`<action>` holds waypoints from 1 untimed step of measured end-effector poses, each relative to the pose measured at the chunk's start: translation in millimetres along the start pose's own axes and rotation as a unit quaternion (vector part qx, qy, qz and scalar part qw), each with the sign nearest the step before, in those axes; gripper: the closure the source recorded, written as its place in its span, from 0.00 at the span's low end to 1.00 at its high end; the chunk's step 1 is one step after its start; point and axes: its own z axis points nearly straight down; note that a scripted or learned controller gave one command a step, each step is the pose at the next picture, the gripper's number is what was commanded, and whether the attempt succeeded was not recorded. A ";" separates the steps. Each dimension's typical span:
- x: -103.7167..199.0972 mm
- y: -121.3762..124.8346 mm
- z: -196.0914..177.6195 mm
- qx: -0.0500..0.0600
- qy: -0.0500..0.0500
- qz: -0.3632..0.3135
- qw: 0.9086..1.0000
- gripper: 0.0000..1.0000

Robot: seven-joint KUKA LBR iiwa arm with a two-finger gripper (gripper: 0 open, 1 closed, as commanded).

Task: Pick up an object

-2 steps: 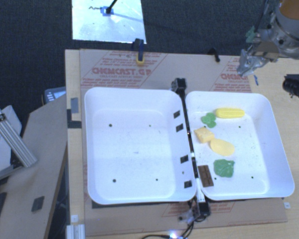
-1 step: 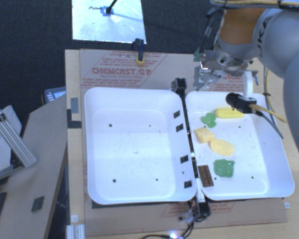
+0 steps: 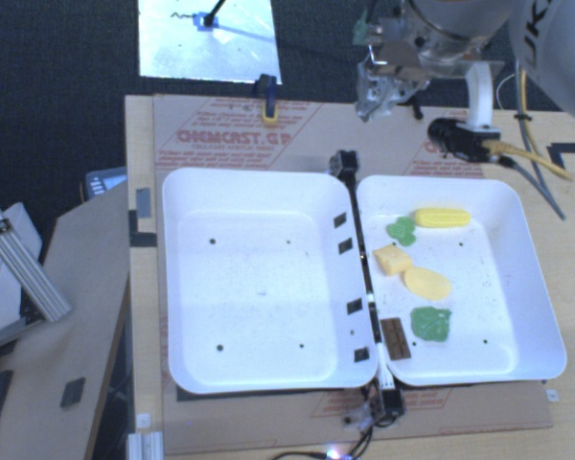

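Observation:
Several small things lie in the right bin (image 3: 532, 286): a yellow corn cob (image 3: 442, 218) at the back, a green leafy piece (image 3: 401, 230) beside it, a pale yellow cheese block (image 3: 392, 260), a yellow oval piece (image 3: 427, 283), a green lump (image 3: 430, 324) and a brown bar (image 3: 395, 338) near the front left. My gripper (image 3: 377, 97) hangs high above the bench, behind the bins and well clear of all these things. Nothing shows between its fingers.
The left bin (image 3: 259, 286) sits next to the right one, joined by a black clip strip (image 3: 350, 247). A yellow and blue clamp (image 3: 267, 99) stands behind the left bin. A shiny plate (image 3: 207, 27) lies at the back left.

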 end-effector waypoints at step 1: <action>3.5 -60.4 182.6 0.013 -0.002 0.006 1.000 1.00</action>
